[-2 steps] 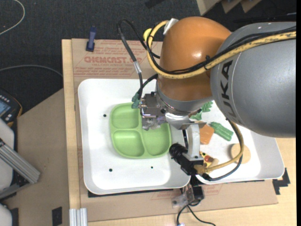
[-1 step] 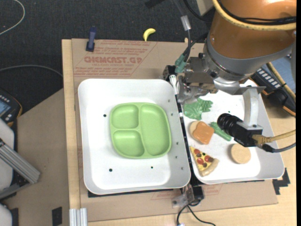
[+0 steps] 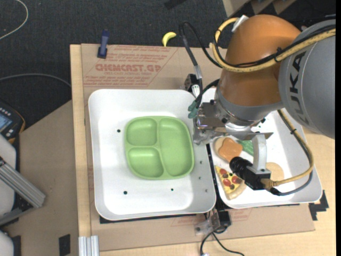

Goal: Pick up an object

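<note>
Camera view: the pincer (image 3: 205, 128) hangs over the right bin's (image 3: 299, 192) 9 o'clock edge; apart or together, I cannot tell. A pizza slice (image 3: 232, 182) and 1 orange-brown piece (image 3: 229, 149) lie at its 5 o'clock, seemingly unlifted, so the pick looks undone.

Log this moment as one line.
arm: above right bin | left bin: green plate | right bin: pizza slice, orange piece, tan disc | pick: not confirmed
</note>
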### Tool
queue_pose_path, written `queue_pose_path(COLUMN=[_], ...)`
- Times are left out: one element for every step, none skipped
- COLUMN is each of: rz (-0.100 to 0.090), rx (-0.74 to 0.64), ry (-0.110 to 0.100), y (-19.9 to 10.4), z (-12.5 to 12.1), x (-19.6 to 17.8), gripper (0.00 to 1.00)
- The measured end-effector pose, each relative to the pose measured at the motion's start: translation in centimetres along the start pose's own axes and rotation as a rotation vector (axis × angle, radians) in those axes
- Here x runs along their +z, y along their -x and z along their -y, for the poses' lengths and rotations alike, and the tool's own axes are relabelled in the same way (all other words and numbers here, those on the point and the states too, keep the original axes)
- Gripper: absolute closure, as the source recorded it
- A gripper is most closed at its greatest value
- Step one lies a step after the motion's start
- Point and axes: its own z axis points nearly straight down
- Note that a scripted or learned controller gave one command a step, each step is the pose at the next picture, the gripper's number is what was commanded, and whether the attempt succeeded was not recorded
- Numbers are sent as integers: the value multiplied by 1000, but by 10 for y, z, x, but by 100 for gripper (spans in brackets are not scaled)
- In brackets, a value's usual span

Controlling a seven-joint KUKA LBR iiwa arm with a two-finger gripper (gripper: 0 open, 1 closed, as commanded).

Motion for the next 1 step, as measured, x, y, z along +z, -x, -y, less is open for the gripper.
queue_pose_path(rz=[-10], rx=[-8], ry=[33], y=[-14], z=[13], x=[-164], gripper=[100])
